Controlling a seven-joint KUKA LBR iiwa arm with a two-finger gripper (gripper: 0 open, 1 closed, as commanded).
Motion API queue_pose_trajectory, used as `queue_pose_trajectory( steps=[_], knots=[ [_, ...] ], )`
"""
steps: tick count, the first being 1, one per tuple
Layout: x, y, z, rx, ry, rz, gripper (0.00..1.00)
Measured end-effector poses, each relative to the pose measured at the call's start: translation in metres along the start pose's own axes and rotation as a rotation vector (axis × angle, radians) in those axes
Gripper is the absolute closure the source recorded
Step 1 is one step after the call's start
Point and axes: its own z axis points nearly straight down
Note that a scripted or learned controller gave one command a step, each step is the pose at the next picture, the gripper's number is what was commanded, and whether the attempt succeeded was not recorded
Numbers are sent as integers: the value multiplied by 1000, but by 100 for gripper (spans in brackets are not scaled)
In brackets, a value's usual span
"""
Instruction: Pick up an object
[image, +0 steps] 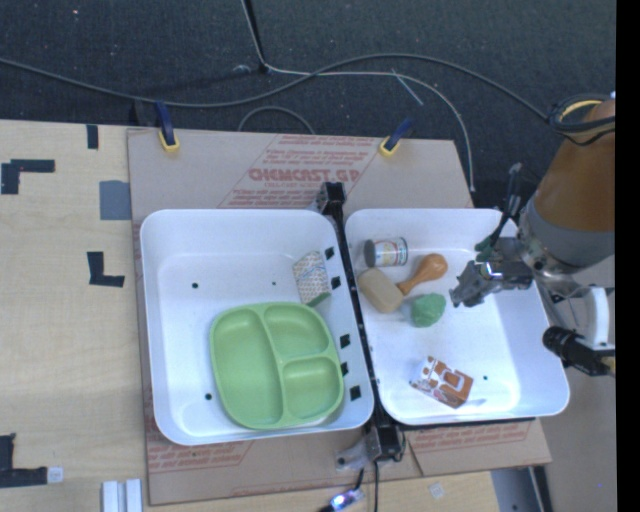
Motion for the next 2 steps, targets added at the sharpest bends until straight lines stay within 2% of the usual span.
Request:
queue_pose_trajectory(
  steps=[2],
  knots=[
    [112, 8, 3, 4, 1, -3, 100]
  ],
)
